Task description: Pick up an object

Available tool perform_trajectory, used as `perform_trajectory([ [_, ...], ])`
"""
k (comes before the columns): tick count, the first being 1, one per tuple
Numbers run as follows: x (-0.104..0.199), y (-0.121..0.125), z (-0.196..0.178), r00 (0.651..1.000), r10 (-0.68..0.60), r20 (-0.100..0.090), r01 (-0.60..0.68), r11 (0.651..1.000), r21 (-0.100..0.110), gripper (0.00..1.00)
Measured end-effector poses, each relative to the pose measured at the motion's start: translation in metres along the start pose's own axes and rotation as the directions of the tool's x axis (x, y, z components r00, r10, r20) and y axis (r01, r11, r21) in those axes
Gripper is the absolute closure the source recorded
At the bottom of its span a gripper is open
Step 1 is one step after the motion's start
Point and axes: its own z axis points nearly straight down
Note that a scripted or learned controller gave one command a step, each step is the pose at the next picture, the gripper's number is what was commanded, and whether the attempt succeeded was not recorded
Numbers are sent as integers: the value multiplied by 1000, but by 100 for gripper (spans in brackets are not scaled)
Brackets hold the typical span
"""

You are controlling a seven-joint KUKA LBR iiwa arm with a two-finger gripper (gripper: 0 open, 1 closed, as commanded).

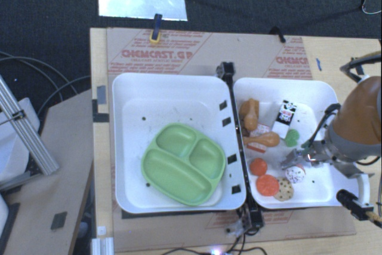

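The gripper (296,159) is low inside the right bin (322,91), near that bin's right-hand side, its dark metal tip pointing left toward the toys; whether it is open or closed, and whether it has hold of anything, cannot be told from this angle. Just below the tip lies one white ball with red speckles (295,175), so close that touching or apart is unclear. Just beside that, nearer the camera, sits one speckled cookie (285,190), and to its left one flat orange-red disc (268,185). One smaller red-orange ball (258,166) lies above the disc. Up and left of the gripper is one green ball (291,138), next to one white carton with black markings (285,114). Farther left, along the bin's left wall, are one orange carrot-like piece (264,141), one white-and-red strip (255,148) and two tan bread-like pieces (249,114) stacked close. The left bin (137,92) holds one green divided plate (184,162) with three compartments.
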Motion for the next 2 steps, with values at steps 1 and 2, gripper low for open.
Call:
perform_trajectory([
  [1,-29,1,-30,1000,1,2,-1,1000,-3,0],
  [2,-46,54,16,1000,-5,0,5,1000,-2,0],
])
